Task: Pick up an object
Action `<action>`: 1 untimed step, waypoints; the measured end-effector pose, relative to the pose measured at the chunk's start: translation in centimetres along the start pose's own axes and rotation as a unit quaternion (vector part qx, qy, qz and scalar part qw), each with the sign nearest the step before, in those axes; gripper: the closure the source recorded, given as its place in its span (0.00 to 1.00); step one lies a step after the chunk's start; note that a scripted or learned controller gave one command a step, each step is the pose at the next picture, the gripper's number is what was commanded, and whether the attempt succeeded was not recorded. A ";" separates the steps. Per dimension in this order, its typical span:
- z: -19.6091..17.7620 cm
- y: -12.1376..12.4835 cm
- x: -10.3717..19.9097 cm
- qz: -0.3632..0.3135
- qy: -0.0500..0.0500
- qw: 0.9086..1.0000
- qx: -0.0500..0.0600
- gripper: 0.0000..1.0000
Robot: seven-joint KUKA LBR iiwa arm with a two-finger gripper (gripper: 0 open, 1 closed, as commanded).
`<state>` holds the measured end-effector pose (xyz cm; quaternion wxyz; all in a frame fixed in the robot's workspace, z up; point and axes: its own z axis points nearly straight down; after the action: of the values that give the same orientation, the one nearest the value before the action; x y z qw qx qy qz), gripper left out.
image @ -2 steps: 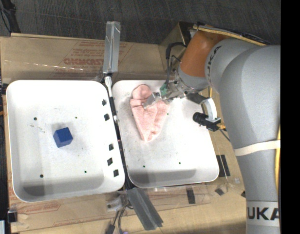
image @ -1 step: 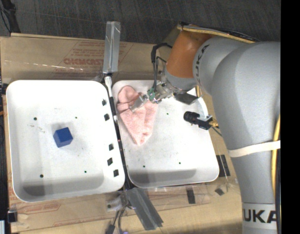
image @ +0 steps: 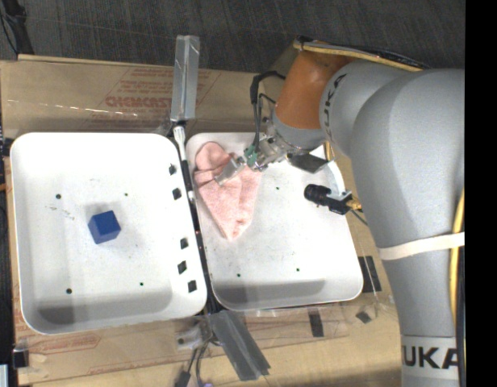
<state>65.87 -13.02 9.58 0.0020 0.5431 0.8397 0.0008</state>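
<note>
A pink cloth (image: 230,196) lies crumpled in the right bin (image: 313,256), close to its left wall and far corner. My gripper (image: 227,172) reaches in from the right and is down on the upper part of the cloth, touching its folds. The wrist's orange band sits just behind it. A small blue cube (image: 104,226) rests alone in the left bin (image: 47,297), well away from the gripper.
A grey divider with black clips (image: 186,216) separates the two bins. A metal post (image: 184,79) stands behind the divider. The arm's large grey body covers the right side of the bench.
</note>
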 end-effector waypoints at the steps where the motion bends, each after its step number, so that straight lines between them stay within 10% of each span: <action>1: 0.0 0.0 0.0 0.000 0.000 1.000 0.000 0.00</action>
<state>65.87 -13.02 9.58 0.0020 0.5431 0.8397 0.0008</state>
